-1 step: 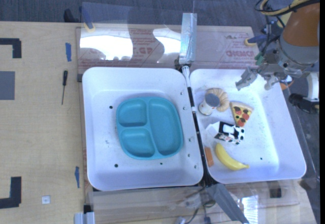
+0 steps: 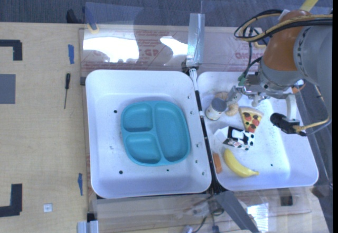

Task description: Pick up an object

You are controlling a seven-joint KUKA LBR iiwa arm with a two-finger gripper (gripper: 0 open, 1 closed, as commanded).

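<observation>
Starting at the left of the wooden bench, the left shallow white bin holds a turquoise plastic plate with three compartments, lying flat near its middle and well apart from the arm. Across the divider, the right shallow white bin carries the likely targets: a small grey-and-cream cylindrical container near the divider, a tan lumpy piece just beside it, a toy pizza slice with red dots, a black-and-white blocky toy, a thin orange stick along the left wall, and a yellow toy banana toward the front. The grey arm's gripper hangs over the back of this bin, just above the pizza slice; nothing shows between its fingers, and whether they are spread or closed I cannot tell. By my reading the step in hand is the approach, with no grasp made yet. The next move calls for settling on one item, lining up over it and descending cleanly, since the pieces lie close together.
</observation>
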